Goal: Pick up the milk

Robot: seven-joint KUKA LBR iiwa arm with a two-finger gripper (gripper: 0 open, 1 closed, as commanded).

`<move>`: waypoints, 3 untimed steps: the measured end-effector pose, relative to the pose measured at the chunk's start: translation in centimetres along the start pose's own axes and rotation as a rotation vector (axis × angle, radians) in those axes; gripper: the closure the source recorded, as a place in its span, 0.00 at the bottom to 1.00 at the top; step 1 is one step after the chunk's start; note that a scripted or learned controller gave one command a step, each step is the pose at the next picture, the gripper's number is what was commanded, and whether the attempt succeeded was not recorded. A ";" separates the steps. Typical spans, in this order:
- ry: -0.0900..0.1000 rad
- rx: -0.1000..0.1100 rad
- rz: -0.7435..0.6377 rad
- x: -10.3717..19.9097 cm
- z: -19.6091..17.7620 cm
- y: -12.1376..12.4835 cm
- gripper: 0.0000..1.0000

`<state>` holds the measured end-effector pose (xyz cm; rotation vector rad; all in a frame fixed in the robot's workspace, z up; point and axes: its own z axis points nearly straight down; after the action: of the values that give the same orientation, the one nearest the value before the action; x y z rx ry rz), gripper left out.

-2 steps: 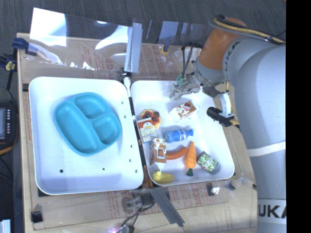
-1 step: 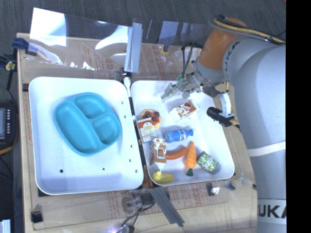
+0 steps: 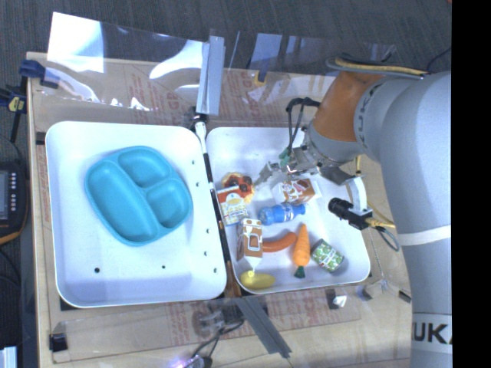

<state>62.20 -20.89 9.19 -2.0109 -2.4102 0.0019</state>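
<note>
A small white and brown milk carton [image 3: 251, 240] stands in the front left part of the right bin [image 3: 230, 140]. A second small carton, white and red-orange [image 3: 232, 203], lies just behind it by the bin's left wall. My gripper [image 3: 285, 167] hangs low over the middle of the right bin, behind a blue bottle [image 3: 278, 214] and next to a brown and white packet [image 3: 298, 192]. It is about a carton's length to the right of and behind both cartons. Nothing shows in its grasp.
The right bin also holds a sausage [image 3: 278, 241], a carrot [image 3: 301, 247], a green box [image 3: 327, 255], a yellow banana [image 3: 259, 280] and a dark red item [image 3: 237, 181]. A blue divided plate [image 3: 138, 194] sits in the left bin [image 3: 69, 267]. The arm [image 3: 399, 144] covers the right bin's right side.
</note>
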 end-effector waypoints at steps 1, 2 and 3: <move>0.000 0.001 0.001 0.7 0.1 -3.9 0.00; 0.000 0.003 -0.002 0.6 -0.9 -3.9 1.00; -0.001 0.002 -0.003 0.6 -0.9 -3.9 0.00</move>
<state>58.23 -20.97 10.13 -2.0072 -2.4119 0.0056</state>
